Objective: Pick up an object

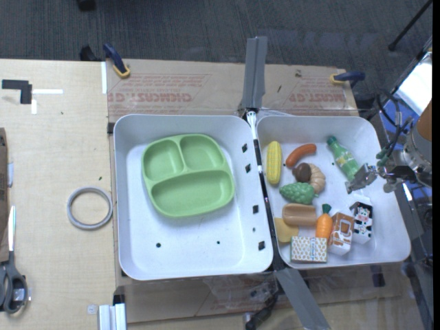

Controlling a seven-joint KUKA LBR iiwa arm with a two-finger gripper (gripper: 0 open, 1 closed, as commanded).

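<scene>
The right bin point(385, 243) holds several toy foods: a yellow corn cob point(273, 162), a red sausage point(300, 155), a green bottle point(342, 157), a brown bread roll point(313, 176), a bumpy green vegetable point(298, 193), a hot dog point(298, 214), a carrot point(323, 223), an orange carton point(340, 232), a cow-print milk carton point(361, 220) and a cracker box point(309, 249). My gripper point(375, 179) hangs over the bin's right side, open, just above the milk carton and right of the bottle. Nothing sits between its fingers.
The left bin point(137, 246) bears a green divided plate point(189, 174). On the bench to the left lie a tape ring point(89, 207) and scissors point(12, 280). The grey divider strip point(255, 74) runs between the bins.
</scene>
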